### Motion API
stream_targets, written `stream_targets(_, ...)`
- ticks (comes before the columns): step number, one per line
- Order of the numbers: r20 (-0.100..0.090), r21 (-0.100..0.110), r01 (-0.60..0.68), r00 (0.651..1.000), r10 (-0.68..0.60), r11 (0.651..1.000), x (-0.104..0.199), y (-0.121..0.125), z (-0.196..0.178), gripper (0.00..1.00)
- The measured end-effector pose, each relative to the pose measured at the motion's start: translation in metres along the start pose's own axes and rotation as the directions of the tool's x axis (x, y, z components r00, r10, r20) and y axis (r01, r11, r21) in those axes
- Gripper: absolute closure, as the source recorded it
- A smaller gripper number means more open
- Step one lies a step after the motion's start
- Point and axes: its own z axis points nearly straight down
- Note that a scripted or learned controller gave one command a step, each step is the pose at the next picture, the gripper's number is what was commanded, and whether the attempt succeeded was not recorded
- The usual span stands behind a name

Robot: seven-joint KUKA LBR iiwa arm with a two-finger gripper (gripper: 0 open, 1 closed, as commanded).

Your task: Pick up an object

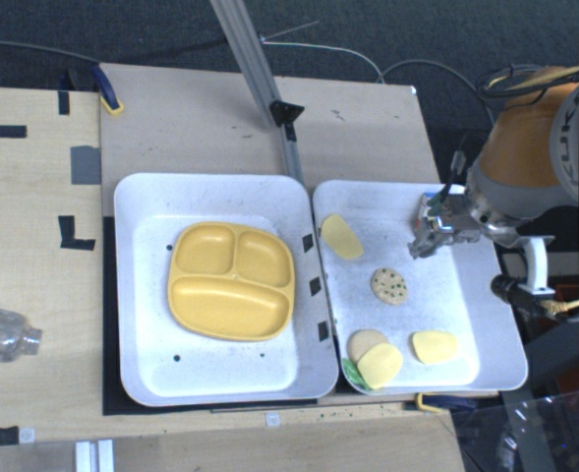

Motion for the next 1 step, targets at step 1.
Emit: stream_targets(1,-0.002,-0.003,0.004,1.000,-0.004,1.000,0.0018,0.0023,-0.0099,1.00)
